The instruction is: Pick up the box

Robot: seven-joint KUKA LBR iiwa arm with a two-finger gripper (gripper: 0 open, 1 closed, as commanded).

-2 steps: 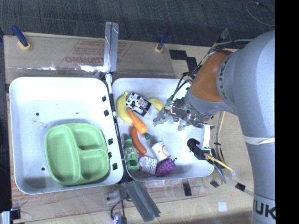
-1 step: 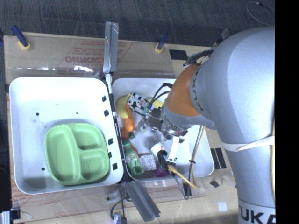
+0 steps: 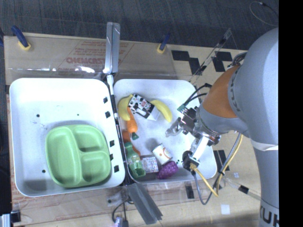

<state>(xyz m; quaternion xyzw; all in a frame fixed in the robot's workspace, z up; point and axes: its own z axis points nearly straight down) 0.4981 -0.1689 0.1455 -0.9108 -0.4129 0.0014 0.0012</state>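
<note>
Hidden or unclear: banana (image 3: 124,109) partly covered by the box lying across it, only the two yellow ends visible; clear bottle (image 3: 140,164) low against the right bin's near wall, label hard to read; arm (image 3: 246,98) cut off at the right.
Jaws: gripper (image 3: 174,129) inside the right bin (image 3: 196,91), over its right half; spread or pressed together cannot be told at this angle; nothing visible between them; no contact with any object discernible.
Box: small, black-and-white patterned (image 3: 141,106), lying tilted in the upper middle of the right bin, resting on the banana, well apart from the gripper, to its upper left.
Near the box: orange carrot-shaped item (image 3: 132,125) just below it, along the divider between the bins.
Lower cluster: small white cup with orange mark (image 3: 162,152) on its side; purple grape bunch (image 3: 168,170) just beside it toward the near wall; green-capped bottle (image 3: 129,149) touching the clear bottle.
Obstructions: cables (image 3: 208,183) and wrist hardware hanging over the right bin's near right corner; bare bin floor between gripper and box.
Left bin (image 3: 23,98): green divided tray (image 3: 78,155) in its lower half.
Tabletop (image 3: 85,51): clear sheet clipped along the far edge.
</note>
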